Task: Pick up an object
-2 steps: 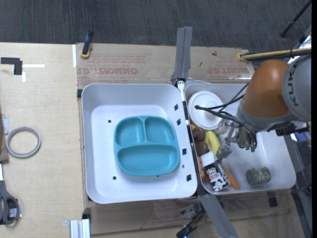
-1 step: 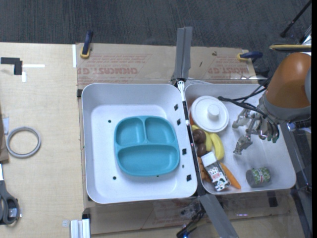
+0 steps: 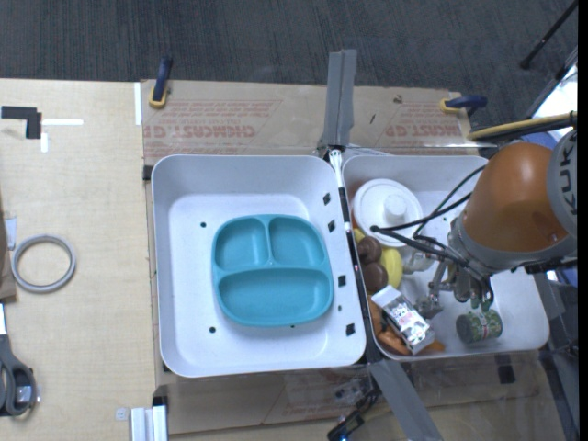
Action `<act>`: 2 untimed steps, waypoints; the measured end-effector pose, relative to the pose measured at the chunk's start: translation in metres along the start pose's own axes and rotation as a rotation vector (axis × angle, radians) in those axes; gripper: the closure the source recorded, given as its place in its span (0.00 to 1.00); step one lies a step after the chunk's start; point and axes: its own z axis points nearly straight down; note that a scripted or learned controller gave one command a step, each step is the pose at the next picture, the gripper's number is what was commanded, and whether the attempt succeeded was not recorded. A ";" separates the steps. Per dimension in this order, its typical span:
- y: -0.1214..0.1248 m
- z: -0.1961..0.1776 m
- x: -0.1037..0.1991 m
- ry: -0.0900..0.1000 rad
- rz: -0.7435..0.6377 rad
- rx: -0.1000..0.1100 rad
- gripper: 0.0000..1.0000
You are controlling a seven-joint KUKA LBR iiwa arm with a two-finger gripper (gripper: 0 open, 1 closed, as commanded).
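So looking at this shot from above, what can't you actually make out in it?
- Gripper in the camera view: the arm's orange band and cables cover it, so what it is doing stays unclear.
- Small items in the right bin: the brown and yellow pieces overlap and are too small to name.
- Green object: partly under the gripper, its shape is unclear.
- Scissors: cut off by the left edge.

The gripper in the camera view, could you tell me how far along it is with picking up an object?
Done: the arm has reached the right bin. In hand: the gripper is low among the clutter, near the green object and the packet; nothing visibly sits between its fingers. Left: gripping and lifting an object.
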 end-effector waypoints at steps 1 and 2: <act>0.018 0.005 -0.041 0.018 0.026 -0.002 0.00; -0.052 0.003 -0.019 0.013 0.148 -0.002 0.00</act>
